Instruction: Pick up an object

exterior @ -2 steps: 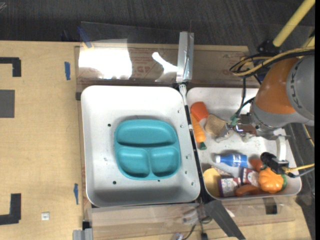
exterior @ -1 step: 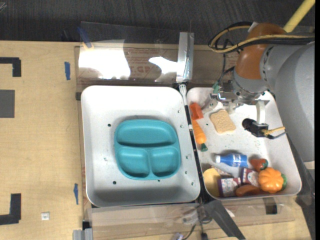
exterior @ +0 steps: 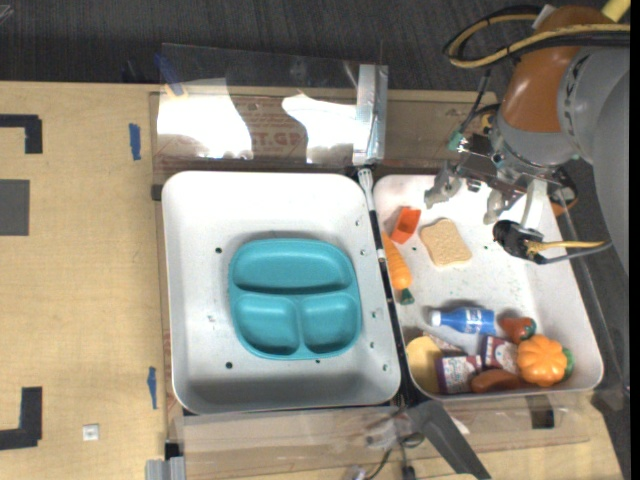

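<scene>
White plastic forms both bins in the camera view. The left bin (exterior: 190,268) holds a teal divided tray (exterior: 295,298). The right bin (exterior: 530,288) holds every loose item.

**Tool state.** The gripper (exterior: 468,196) hangs over the 12 o'clock part of the right bin. Its two fingers are spread apart with nothing between them. Whether the fingertips touch the bin floor cannot be told from this slant.

**Location of the candidate object.** No single object is specified. The nearest is the bread slice (exterior: 445,243), lying flat at about 7 o'clock from the gripper, near it but apart. An orange block (exterior: 405,223) sits at about 8 o'clock from the gripper, just beside the dividing wall, with a carrot (exterior: 398,268) below it along that wall. A blue-and-white bottle (exterior: 465,320), a dark-labelled bottle (exterior: 462,370) and a toy pumpkin (exterior: 543,360) crowd the 6 o'clock end of the bin.

**Probable faults.**

1. Empty closure. The gripper is not centred over the bread slice; a straight descent likely lands on bare floor at the slice's 1 o'clock side.
2. Slip. The slice is thin and flat. Fingers may ride over its top face or push it toward 7 o'clock instead of closing around it.
3. Wall contact. A reach for the orange block or carrot puts one finger close to the dividing wall, which may block the descent.
4. Double contact. In the 6 o'clock cluster the items touch or overlap, so a grasp there may pinch two or roll a bottle away.
</scene>
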Controlling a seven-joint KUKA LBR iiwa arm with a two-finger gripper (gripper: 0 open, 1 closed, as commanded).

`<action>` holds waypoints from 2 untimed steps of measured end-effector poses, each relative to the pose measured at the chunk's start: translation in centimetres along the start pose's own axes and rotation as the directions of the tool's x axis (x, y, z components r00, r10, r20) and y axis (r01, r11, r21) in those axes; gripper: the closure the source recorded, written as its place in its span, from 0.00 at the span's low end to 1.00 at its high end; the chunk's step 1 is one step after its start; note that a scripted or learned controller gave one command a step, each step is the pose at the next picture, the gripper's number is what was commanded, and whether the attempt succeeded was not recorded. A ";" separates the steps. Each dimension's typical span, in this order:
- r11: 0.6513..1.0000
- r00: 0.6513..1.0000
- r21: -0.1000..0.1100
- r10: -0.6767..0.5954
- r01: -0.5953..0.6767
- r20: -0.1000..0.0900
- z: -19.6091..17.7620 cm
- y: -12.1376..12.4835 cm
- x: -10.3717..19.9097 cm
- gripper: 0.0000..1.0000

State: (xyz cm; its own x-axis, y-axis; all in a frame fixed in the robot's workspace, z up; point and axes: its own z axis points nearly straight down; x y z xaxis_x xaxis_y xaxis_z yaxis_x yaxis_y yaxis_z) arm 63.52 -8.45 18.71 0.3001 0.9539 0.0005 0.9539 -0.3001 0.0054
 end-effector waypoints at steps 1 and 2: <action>1.000 1.000 -0.008 0.004 -0.004 -0.002 9.5 -0.5 -4.0 0.00; 0.992 0.992 0.003 -0.128 0.128 -0.001 10.0 -3.1 -2.9 0.00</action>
State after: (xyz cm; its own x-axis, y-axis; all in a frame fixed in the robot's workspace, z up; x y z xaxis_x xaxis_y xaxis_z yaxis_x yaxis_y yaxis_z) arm 59.68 -10.33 8.69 0.1760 0.9844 0.0009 0.9844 -0.1760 0.0027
